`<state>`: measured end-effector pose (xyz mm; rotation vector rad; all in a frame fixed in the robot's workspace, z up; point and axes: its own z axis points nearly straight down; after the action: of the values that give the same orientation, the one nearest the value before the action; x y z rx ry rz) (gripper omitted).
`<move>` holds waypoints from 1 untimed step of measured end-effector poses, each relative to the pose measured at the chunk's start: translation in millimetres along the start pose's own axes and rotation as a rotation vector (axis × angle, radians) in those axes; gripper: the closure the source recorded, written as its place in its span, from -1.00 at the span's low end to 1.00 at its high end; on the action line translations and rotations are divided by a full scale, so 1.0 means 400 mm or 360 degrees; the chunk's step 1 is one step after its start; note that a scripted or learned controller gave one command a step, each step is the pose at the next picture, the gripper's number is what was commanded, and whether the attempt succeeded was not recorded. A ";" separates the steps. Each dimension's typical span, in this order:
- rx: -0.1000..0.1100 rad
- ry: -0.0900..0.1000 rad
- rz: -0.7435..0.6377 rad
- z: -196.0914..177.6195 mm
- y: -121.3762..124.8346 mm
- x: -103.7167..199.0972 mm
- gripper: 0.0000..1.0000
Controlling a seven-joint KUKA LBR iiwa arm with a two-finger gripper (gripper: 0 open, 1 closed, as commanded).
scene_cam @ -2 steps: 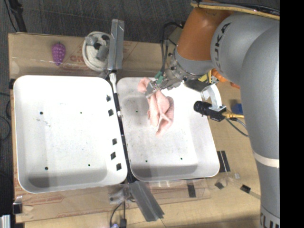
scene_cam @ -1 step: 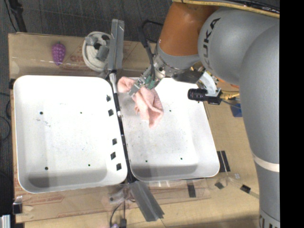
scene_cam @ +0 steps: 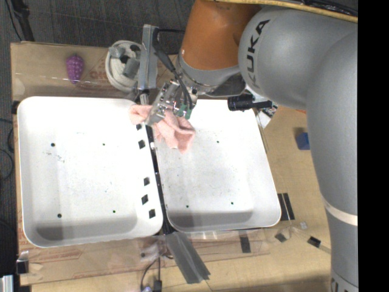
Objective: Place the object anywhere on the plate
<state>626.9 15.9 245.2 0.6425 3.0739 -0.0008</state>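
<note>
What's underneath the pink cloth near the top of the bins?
The pink cloth hangs over the divide between the left bin and right bin. Anything beneath it is covered.

Two shallow white plastic bins sit side by side on the light wooden desk (scene_cam: 292,163): the left bin (scene_cam: 79,169) at nine o'clock, the right bin (scene_cam: 225,175) at three. A crumpled pink cloth (scene_cam: 173,132) lies across their shared divider toward twelve o'clock. Behind the left bin, at eleven o'clock, lies a small purple grape-shaped toy (scene_cam: 75,67).

Your arm (scene_cam: 292,59) reaches in from the right, orange band uppermost, wrist angled down-left. Gripper (scene_cam: 165,109) sits low; fingers are pinched on pink fabric.
</note>
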 end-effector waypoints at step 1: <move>-0.0001 -0.0001 -0.0642 -0.011 0.134 0.034 1.00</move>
<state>635.9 70.6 249.7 0.0132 3.1397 -0.0006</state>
